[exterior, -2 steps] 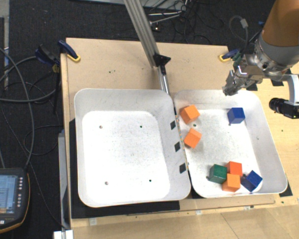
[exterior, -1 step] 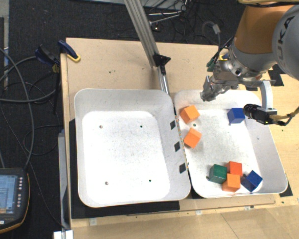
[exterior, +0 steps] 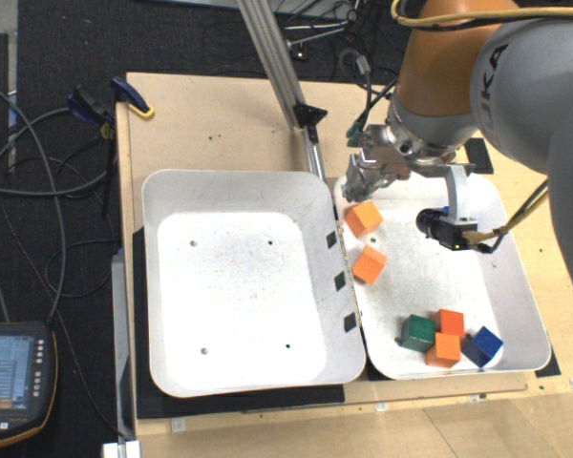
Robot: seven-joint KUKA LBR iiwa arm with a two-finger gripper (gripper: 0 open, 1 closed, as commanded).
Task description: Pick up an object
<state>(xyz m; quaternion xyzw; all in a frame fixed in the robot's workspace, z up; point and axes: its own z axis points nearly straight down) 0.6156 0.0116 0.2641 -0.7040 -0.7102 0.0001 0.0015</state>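
So the grey arm (exterior: 516, 74) is reaching in from the right, with its orange band sitting up top, and the gripper (exterior: 366, 181) is hanging over the upper left corner of the right bin (exterior: 516, 284), right by the wall where the two bins meet. It's hovering just above an orange block (exterior: 363, 218), maybe touching it, but honestly I can't tell from this angle how far apart the jaws are sitting or whether it's actually got hold of anything, the metal bits are blocking too much. A second orange block (exterior: 369, 264) is lying just below the first one, near the same wall. Down at the bottom of the right bin a little cluster is sitting together: a green block (exterior: 418, 333), two more orange blocks (exterior: 448, 336) stacked close against each other, and a blue block (exterior: 481, 345) on the right end, all pretty much touching. The left bin (exterior: 172, 208) is sitting just beside it on the bench (exterior: 201, 122). A silver pole (exterior: 272, 46) is slanting down toward the gap between the bins, and a black camera-looking thing (exterior: 442, 225) is hanging off the arm over the right bin.
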